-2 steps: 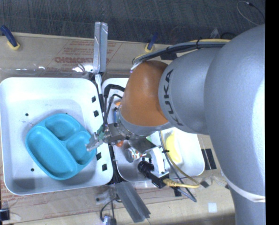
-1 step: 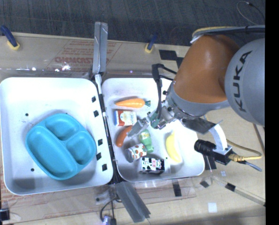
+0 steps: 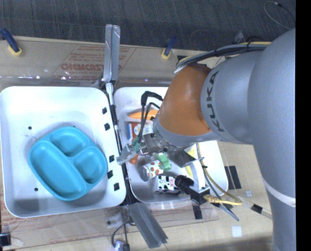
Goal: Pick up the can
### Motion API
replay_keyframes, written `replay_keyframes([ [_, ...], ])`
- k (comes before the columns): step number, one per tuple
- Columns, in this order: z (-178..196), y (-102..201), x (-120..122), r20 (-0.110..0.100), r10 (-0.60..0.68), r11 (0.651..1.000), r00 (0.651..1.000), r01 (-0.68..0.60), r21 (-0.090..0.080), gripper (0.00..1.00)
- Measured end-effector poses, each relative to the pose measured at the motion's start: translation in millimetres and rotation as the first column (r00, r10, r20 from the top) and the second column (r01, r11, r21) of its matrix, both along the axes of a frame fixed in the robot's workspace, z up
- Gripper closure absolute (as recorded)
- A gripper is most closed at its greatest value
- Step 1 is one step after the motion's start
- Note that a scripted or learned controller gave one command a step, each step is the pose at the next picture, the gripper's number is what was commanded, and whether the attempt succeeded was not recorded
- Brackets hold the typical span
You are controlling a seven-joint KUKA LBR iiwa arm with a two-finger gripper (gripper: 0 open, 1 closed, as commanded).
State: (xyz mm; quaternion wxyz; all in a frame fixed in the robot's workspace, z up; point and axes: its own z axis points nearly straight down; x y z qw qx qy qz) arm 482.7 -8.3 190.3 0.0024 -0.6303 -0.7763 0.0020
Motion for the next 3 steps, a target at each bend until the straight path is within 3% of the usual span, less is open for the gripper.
replay_keyframes([
  [1, 186, -82, 29, 0.006, -0.068, 0.998, 0.998, 0.068, 0.0, 0.0],
  [2, 27, -128, 12, 0.004, 0.49, 0.872, 0.872, -0.49, 0.001, 0.0],
  [3, -99, -94, -6, 0.005, 0.569, 0.823, 0.823, -0.569, 0.002, 0.0],
])
